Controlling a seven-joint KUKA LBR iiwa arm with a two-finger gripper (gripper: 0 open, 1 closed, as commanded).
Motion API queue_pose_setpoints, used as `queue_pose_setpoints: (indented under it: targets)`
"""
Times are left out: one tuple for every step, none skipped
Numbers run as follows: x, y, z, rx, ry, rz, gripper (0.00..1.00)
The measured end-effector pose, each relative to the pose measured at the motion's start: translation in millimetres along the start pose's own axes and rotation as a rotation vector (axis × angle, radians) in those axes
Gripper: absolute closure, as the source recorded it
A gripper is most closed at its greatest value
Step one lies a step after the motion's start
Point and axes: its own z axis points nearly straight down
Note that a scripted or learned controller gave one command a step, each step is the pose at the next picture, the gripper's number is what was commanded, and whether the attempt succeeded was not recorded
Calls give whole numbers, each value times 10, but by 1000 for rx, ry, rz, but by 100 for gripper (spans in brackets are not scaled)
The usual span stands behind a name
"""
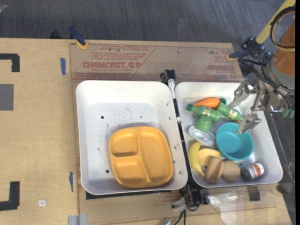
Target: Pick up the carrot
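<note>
The carrot (206,102) lies at the right bin's (274,146) far end, its tip hidden behind a green bottle (220,110). The gripper (245,108) hangs just right, fingers spread, holding nothing.

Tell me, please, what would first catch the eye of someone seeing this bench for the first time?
Probably the yellow divided plate, lying alone in the left bin. Next, the crowded right bin: a carrot near its far edge beside a green bottle, a teal bowl in the middle, and a banana toward the near side. The gripper hangs open over that bin's right part, above the bowl's far rim.
</note>
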Motion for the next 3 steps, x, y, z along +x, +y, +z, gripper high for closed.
queue_pose_setpoints:
  targets:
    - [-690, 318, 571, -4, 3, -96, 0]
    - [-1142, 232, 1135, -3, 3, -12, 0]
    - [-1145, 303, 1660, -1, 4, 101, 0]
